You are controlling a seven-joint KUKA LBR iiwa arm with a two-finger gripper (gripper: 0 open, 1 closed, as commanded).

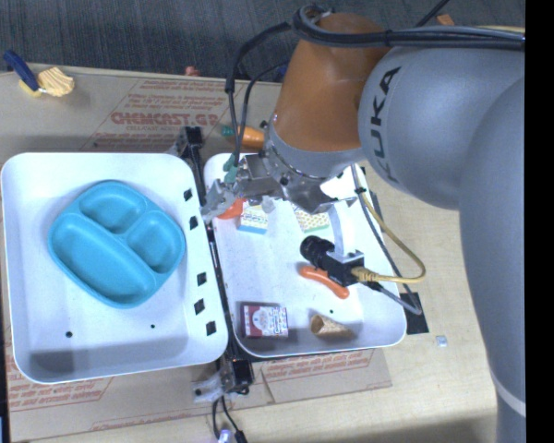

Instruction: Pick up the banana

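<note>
My gripper [233,190] is low over the back left corner of the right bin [388,326], close to the divider between the bins. The big grey and orange arm hides most of that bin's back half. A small pale yellow patch [230,166] peeks out just behind the gripper; I cannot tell whether it is the banana. An orange piece [228,209] and a small blue and white box [252,221] lie right under the gripper.
The left bin [18,247] holds a blue divided plate [118,241]. In the right bin lie a dark red box [263,321], a tan wedge [332,326] and an orange tool [325,281]. An orange object [251,137] sits behind the bins.
</note>
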